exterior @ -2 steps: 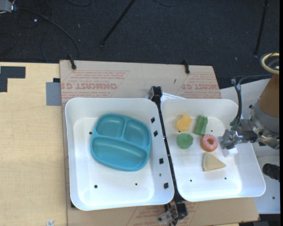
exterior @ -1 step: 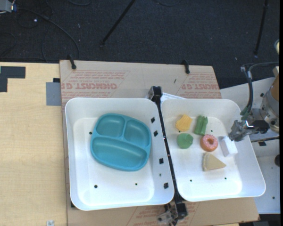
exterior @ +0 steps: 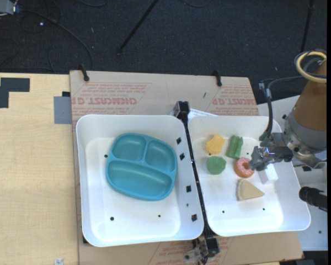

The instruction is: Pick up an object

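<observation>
1. The right bin (exterior: 289, 217) is the landmark here; it sits on the desk (exterior: 27, 170) just beside the left bin (exterior: 88, 203), the two touching along a black divider.
2. Inside the right bin, near its far wall, lie a yellow corn piece (exterior: 214, 144) and a green block (exterior: 234, 146), side by side.
3. Just nearer the camera than those sit a round green piece (exterior: 215, 165) and a pink-and-orange donut (exterior: 243, 168).
4. A tan wedge (exterior: 248, 190) lies near the middle of the right bin, just nearer than the donut.
5. The gripper (exterior: 262, 162) hangs over the right bin's right half, just beside the donut, perhaps touching its edge; the view is too blurred to be sure.
6. Whether the jaws are open or closed cannot be told.
7. The left bin holds a blue divided plate (exterior: 142, 166), lying flat near its centre.
</observation>
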Robot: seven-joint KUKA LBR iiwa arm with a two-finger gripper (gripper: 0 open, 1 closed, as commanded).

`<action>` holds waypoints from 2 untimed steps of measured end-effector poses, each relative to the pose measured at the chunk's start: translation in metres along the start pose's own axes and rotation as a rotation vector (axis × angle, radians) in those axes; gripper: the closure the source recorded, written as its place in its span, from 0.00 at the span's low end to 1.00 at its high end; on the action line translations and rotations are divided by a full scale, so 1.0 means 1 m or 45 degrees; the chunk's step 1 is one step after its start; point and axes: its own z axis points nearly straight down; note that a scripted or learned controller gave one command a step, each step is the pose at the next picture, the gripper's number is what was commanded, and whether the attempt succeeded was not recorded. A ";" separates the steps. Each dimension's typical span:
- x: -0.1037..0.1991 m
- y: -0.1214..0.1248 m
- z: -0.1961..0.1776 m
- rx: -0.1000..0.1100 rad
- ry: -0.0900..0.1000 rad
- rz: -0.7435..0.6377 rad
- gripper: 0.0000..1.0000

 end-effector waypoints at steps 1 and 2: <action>0.049 -0.006 0.000 0.000 0.000 0.000 1.00; 0.108 -0.011 0.005 0.001 0.000 -0.002 1.00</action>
